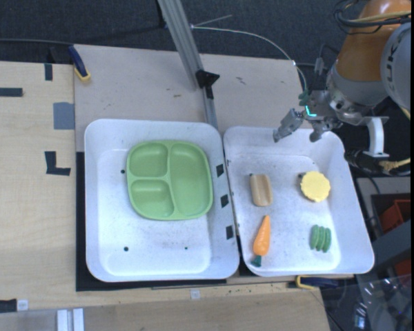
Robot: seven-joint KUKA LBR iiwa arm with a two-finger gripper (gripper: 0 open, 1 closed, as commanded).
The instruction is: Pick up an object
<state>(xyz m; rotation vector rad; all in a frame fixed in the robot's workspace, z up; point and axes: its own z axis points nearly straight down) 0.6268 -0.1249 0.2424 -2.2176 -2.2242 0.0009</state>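
The right bin (345, 185) holds four toy foods with no readable writing on any of them. A tan bread roll (261, 189) lies near its centre, an orange carrot (262, 236) with a green top lies below it at six o'clock, a yellow round piece (315, 186) sits toward three o'clock, and a green pea pod (321, 238) lies at about four o'clock.

The gripper (299, 129) hangs over the bin's far edge at about twelve o'clock, its two fingers spread apart with nothing between them and touching none of the foods. Above it rise the grey wrist and orange band of the arm (372, 40).

The left bin (100, 205) carries a green divided plate (170, 180). Both bins rest on a pale wooden bench (27, 185) marked with dark tape patches; a metal pole (183, 33) slants across its far side, and dark carpet lies beyond.
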